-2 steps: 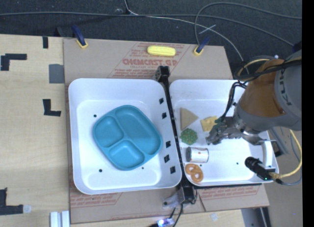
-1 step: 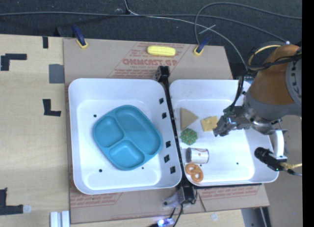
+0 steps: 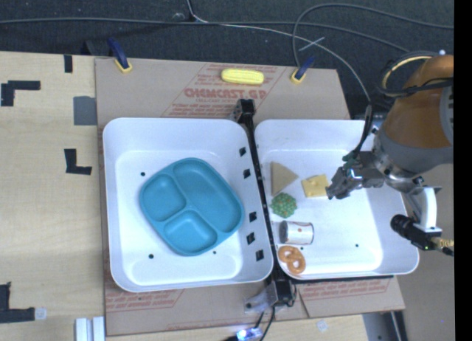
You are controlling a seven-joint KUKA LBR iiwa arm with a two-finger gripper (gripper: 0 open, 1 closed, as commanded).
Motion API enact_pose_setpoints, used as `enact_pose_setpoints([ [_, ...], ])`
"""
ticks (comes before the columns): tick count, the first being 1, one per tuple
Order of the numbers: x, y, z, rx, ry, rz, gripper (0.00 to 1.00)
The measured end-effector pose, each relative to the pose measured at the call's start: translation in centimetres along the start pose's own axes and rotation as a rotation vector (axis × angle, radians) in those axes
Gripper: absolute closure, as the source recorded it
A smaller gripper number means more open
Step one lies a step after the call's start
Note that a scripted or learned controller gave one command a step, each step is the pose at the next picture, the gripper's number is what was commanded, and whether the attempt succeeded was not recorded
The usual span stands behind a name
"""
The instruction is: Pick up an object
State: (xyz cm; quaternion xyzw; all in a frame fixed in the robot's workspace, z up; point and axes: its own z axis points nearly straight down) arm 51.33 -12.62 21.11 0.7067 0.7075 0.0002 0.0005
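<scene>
Nothing lifted yet: pincer [image 3: 341,184] sits low just beside the cheese [image 3: 316,185], jaw state cannot be told. Grasp and lift remain.

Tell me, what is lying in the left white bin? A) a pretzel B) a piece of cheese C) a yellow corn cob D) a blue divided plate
D: the blue divided plate lies alone in the left bin, while the pretzel and cheese sit in the right bin and the corn cob rests on the cardboard behind both bins.
</scene>
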Motion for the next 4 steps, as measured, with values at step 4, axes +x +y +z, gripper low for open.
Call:
enact_pose_setpoints([
  [4, 21.9, 0.3, 0.0, 0.004, 0.001, -0.005, 1.0],
])
